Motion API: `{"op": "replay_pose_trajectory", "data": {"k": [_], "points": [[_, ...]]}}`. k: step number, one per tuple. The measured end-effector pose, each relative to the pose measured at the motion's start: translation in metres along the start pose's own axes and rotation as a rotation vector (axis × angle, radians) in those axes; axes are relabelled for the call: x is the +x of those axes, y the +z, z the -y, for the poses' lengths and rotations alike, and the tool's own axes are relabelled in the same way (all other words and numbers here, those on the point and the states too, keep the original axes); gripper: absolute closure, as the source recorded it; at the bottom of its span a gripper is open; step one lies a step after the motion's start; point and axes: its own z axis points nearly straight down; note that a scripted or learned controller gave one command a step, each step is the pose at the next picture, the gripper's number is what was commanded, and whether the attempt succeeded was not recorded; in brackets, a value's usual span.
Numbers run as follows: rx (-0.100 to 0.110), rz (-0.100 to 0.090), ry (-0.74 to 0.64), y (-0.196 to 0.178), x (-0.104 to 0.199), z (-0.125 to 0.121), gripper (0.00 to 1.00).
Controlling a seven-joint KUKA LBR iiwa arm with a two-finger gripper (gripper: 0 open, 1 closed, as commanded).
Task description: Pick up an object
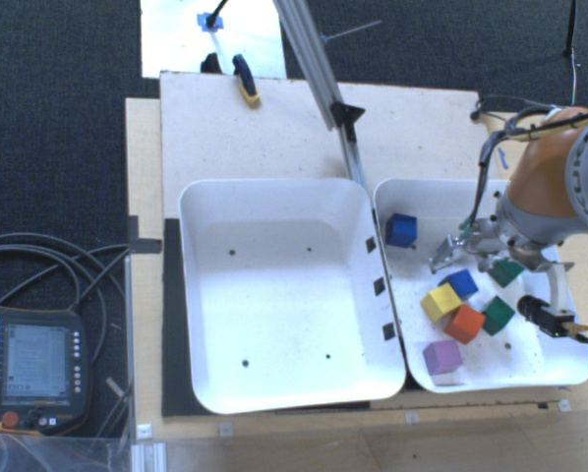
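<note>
Blocks — small coloured cubes, wood or plastic, can't tell which — all sit in the right-hand shallow white plastic bin [569, 367]. Nearest the camera: a pale purple cube [442, 357], near the bin's front edge, alone. Just behind it a tight cluster: orange-red cube [463, 324] touching a yellow cube [440, 302] on its left, and a dark green cube [498, 315] just beside it on the right. A blue cube [461, 283] sits touching the back of the yellow one. Another green cube [505, 271] lies further back, partly hidden under the gripper hardware. Farthest in that bin: a darker blue cube [401, 229], well apart from the rest, near the dividing wall.

The metal two-finger gripper [458, 249] hangs over the mid-right bin, just behind the blue cube in the cluster. No block visible between its fingers; whether the jaws are spread or pressed together I cannot tell — too small and cluttered at this angle. Grey arm with its orange band [542, 170] comes in from the right.

The left-hand white bin [205, 214] shows only a few dark specks on its floor.

Beyond the bins: pale bench board [274, 126], a slanted aluminium strut [309, 42], and a yellow-and-blue handled tool [245, 79] at the far edge. A black teach pendant with a screen [33, 367] sits at the near left, on the floor.
</note>
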Motion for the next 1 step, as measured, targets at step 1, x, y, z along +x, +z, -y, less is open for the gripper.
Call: {"op": "replay_pose_trajectory", "data": {"k": [1], "points": [[-0.005,0.001,-0.001,-0.0125,-0.0007,-0.0014,1.0]]}}
